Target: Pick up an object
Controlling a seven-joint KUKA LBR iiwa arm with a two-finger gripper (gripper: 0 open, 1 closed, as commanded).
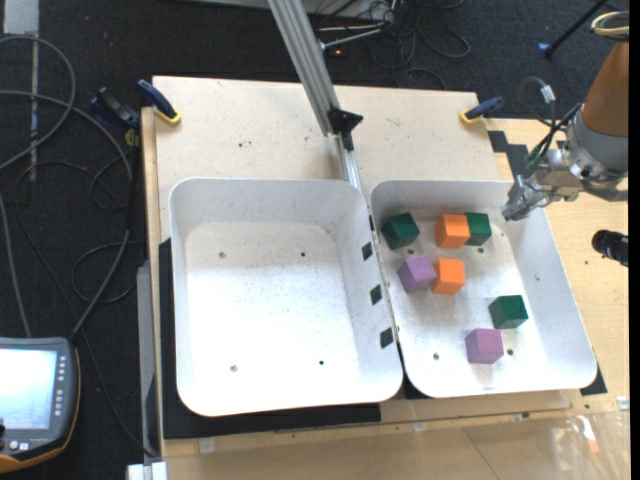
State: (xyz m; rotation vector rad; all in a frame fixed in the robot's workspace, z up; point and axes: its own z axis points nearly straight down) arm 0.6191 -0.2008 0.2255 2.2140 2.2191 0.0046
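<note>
Gripper, finger state impossible to tell, above the right bin's far-right rim, near the coloured blocks.

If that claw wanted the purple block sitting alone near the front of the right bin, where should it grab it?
Probably from straight above, closing on two opposite flat sides of the purple block. It sits apart from the others, so both sides look free. The nearest neighbour, a green block, lies behind it with a gap between.
</note>
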